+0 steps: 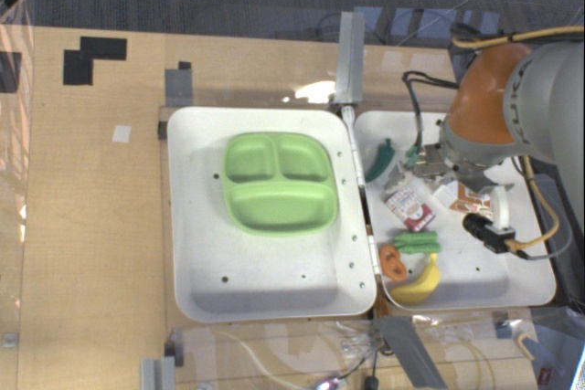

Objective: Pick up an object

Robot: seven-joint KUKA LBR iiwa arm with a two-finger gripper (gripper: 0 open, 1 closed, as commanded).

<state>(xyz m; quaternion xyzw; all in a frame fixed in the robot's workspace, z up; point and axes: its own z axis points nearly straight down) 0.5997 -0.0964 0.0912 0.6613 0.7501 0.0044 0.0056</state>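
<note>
Gripper (pixel 427 162) hovers over packet (pixel 409 204) (right bin (pixel 475 283)).

The arm (pixel 526 100) is cut off by the right edge, so its base is not seen. The gripper (pixel 430 162) is largely covered by the wrist, and its state cannot be made out. The far right part of the right bin (pixel 475 283) is hidden beneath the arm. A small packet (pixel 471 199) is partly covered by the wrist; its print cannot be read. The print on the red-and-white packet (pixel 409 205) is too small to read.
</note>
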